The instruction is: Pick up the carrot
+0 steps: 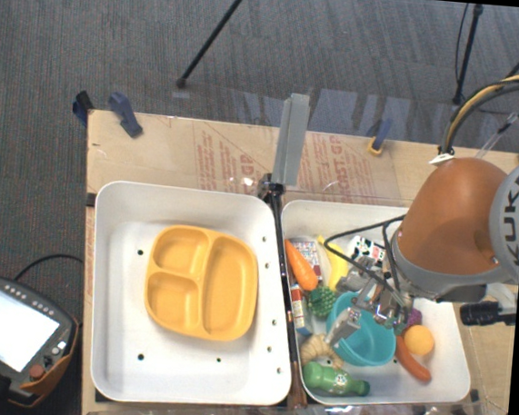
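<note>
Looking down on the bench, we see two white bins side by side. The left bin (111,233) holds a yellow divided plate (203,281), lying flat near its middle. The right bin (450,357) is crowded with toys, and the arm (454,230) reaches over it from the right, its orange band bulging above the wrist.

The carrot (302,265) lies in the right bin close to the left wall, tilted, with its thick end up and left. Nothing touches it from above. Just right of it we see a small green knobbly toy (323,301), and below that a blue bowl (365,342).

The gripper (359,314) hangs over the bowl's left rim, well to the right of the carrot. Its metal parts are a tangle from this angle, and we cannot tell whether the jaws stand open or closed; nothing is seen between them.

Right of the bowl sit an orange ball (419,339) and a second orange, carrot-like piece (414,361) lying slantwise below it. A green bottle (336,379) lies on its side along the near wall. A tablet (10,333) rests on the floor at lower left.
</note>
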`<state>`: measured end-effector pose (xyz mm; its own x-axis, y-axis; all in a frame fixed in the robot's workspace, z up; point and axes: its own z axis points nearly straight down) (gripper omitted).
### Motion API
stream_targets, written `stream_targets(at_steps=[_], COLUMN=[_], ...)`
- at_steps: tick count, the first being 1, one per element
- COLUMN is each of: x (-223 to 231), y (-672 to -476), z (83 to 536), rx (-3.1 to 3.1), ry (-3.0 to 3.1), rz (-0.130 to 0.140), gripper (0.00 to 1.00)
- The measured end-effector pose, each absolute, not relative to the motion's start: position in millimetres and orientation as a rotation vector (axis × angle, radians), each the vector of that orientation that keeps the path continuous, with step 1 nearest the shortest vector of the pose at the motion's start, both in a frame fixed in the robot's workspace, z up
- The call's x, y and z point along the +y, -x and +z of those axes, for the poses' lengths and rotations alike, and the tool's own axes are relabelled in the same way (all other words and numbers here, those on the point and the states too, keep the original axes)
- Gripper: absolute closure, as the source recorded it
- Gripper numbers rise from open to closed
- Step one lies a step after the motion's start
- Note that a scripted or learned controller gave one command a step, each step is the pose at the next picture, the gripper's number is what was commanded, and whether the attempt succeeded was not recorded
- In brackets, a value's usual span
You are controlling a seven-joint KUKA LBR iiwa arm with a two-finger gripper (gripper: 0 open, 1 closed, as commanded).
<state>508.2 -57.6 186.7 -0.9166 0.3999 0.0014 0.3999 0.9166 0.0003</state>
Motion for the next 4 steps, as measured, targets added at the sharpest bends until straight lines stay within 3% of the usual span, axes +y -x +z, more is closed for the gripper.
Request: stream_targets(at_steps=[1,2,3,4], x=[-56.1,-92.6,-91.2,-42.2], y=[-509.2,-527.5,-526.5,-525.5], z=[196.1,333.5,328.7,293.0], rx=[-3.076,-3.023,-3.015,-3.043], ry=[0.632,0.89,0.883,0.769], rz=[-0.001,-0.002,0.0,0.0], gripper=[1.0,1.0,0.0,0.0])
